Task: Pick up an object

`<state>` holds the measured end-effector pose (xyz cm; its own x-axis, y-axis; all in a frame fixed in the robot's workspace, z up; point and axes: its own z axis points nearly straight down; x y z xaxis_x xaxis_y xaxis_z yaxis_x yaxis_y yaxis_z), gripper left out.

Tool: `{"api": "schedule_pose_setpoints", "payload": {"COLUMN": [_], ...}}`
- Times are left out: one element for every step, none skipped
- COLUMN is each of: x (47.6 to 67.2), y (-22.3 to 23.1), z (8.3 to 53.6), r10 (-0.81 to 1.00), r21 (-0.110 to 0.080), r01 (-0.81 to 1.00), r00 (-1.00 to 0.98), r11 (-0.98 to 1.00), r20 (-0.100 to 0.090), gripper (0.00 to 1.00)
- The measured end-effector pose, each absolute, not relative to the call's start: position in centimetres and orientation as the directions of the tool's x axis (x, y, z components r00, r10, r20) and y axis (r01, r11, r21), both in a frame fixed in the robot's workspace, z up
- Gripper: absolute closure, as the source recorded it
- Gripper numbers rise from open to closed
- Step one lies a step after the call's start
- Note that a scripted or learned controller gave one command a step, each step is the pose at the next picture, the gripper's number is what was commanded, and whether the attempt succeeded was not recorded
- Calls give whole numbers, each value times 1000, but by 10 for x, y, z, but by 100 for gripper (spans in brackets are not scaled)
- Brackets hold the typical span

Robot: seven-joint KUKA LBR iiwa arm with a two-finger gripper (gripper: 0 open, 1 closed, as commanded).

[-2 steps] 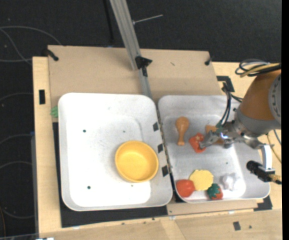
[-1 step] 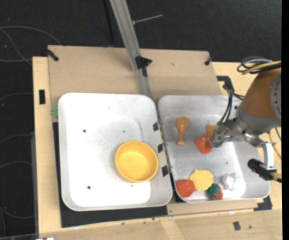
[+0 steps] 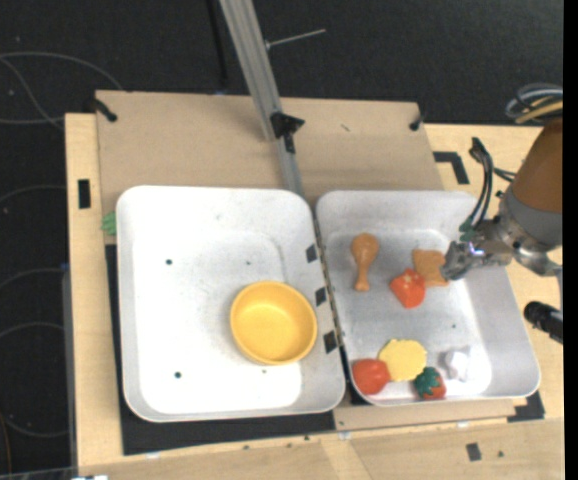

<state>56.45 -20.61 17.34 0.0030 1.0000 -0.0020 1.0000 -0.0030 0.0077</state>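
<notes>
1. Black floor with loose cables surrounds a light wooden bench (image 3: 219, 148), which carries two shallow white plastic bins side by side.
2. Inside the left bin (image 3: 169, 238) lies a round yellow plastic bowl (image 3: 272, 322), alone.
3. Inside the right bin (image 3: 489, 338) I see a tan toy drumstick (image 3: 364, 259), a small orange-brown wedge piece (image 3: 428, 264), a red toy pepper (image 3: 407, 289), a red toy tomato (image 3: 371, 375), a yellow lumpy toy (image 3: 403, 359), a small red and green toy (image 3: 429, 384) and a little white piece (image 3: 457, 363).
4. The gripper (image 3: 461, 259) is low at the right side of this bin, just beside the orange-brown wedge piece; I cannot tell its state.
5. I judge that the step is the approach to this piece, with nothing lifted yet.
6. Next, the gripper must take the piece and rise straight, without pushing the red toy pepper just beside it.
</notes>
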Motion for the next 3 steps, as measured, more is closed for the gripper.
{"api": "schedule_pose_setpoints", "payload": {"x": [566,574,583], "y": [-207,-163,-107], "z": [224,220,214], "r10": [1000,1000,1000], "r21": [4,1,1], "r01": [1000,1000,1000], "r00": [-4,-6,-7], "r11": [4,6,7], "r20": [-2,0,1], "gripper": [100,100,100]}}
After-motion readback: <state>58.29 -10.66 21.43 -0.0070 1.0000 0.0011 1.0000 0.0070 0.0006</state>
